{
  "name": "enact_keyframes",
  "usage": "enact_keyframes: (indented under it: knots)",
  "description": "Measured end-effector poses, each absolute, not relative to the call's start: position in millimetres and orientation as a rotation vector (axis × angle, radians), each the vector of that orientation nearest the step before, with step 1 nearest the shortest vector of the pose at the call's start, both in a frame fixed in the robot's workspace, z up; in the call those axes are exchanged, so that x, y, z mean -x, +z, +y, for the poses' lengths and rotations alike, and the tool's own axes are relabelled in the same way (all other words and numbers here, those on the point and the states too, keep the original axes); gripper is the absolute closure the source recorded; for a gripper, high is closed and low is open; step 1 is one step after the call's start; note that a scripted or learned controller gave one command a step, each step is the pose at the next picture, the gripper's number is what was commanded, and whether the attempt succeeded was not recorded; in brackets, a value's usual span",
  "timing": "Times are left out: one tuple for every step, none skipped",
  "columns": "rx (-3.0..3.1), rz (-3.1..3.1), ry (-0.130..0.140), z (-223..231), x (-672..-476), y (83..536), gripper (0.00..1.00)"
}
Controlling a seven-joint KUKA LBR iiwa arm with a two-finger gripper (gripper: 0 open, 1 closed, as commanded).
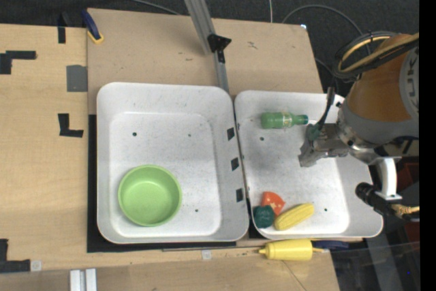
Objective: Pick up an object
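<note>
Hanging over the right bin, the gripper sits just below and to the right of the green bottle, which lies on its side near the bin's far wall with its cap pointing toward the arm. Whether anything sits between its tips is too blurred to tell, so its state cannot be told from here. That bottle looks like the nearest thing to pick; the corn cob, orange piece and dark green piece huddle together at the near edge, touching one another, which would make a clean grab harder. A good try would centre over the bottle's body, turn the grip across its narrow width, and descend straight. The left bin holds a green bowl.
</note>
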State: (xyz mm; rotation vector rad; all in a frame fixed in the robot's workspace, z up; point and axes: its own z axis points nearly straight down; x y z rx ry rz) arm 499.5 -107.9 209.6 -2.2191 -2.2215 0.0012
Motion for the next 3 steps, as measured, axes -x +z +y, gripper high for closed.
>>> enact_keyframes:
  knots:
    - [2.212, -2.227, -0.001, -55.0, -506.0, 222.4, 1.00]
    - [2.211, -2.228, 0.001, 1.6, -519.4, 213.9, 1.00]
    - [2.211, -2.227, 0.002, 57.4, -524.5, 207.2, 1.00]
